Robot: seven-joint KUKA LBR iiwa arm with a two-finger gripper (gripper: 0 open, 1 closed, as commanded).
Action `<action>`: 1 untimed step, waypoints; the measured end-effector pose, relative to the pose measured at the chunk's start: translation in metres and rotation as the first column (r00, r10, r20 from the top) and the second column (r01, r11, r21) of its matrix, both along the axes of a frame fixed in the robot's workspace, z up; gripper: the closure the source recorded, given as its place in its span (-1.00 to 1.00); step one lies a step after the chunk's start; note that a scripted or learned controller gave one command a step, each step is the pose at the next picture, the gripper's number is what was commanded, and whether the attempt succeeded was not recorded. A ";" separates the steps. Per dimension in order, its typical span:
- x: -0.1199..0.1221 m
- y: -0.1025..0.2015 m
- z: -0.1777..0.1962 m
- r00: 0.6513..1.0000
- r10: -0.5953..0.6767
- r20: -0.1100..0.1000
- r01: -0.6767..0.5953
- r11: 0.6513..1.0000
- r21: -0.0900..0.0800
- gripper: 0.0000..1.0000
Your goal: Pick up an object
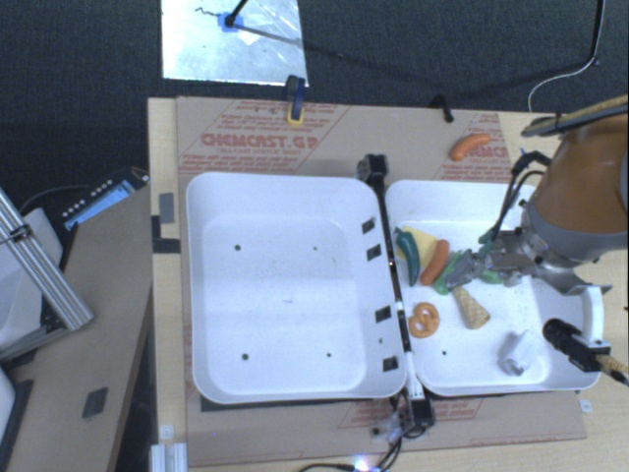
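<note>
Below the camera, 2 white bins were seen side by side on a brown sheet printed with red lettering. The left bin was seen bare-floored, while the right bin held a scatter of small toy foods. The arm, cut off by the frame's right edge, was reached in over the right bin, and its gripper was lowered near the bin's middle. Whether the gripper was spread or closed could not be told, since its tip was merged with a green object lying just beneath it; that object's shape could not be made out. Just left of it an orange carrot-like piece was seen, touching a green pepper-like piece and a yellow wedge. A pretzel was placed near the divider, a tan cone just beside it, and a small grey item, too blurred to identify, nearer the front. 1 orange sausage-shaped toy was left outside the bins on the sheet.
</note>
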State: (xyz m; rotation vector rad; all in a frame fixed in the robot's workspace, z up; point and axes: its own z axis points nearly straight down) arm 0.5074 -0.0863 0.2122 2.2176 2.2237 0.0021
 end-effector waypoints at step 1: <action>-0.023 -0.049 -0.134 1.000 -0.008 -0.007 0.008 1.000 0.000 -1.00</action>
